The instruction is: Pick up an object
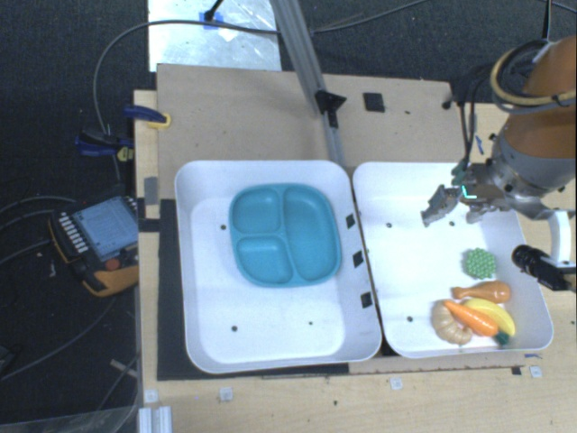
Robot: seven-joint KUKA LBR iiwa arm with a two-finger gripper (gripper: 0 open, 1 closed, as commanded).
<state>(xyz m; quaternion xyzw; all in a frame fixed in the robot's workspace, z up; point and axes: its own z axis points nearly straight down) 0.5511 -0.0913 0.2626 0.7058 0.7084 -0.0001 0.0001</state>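
- Reaching in from the right of the frame, the grey arm with its orange band hangs over the upper part of the right-hand bin.
- At the arm's end, the gripper sits right of centre in the frame, above bare white bin floor; its fingers look slightly apart with nothing between them, though they are small and dark against the white.
- Toy foods lie clustered in the lower right corner of that bin, well apart from the gripper.
- A green bumpy ball sits highest in the cluster, a little apart from the others.
- Just below it lies a brown drumstick-shaped piece.
- An orange carrot lies slantwise, touching a yellow banana to its right and overlapping a tan lumpy piece at the lower left.
- The left-hand bin holds a blue divided plate with three compartments, resting in its upper middle.
- Both bins stand side by side on a brown board.
- A handheld device with an orange edge lies at the left of the frame, off the board.
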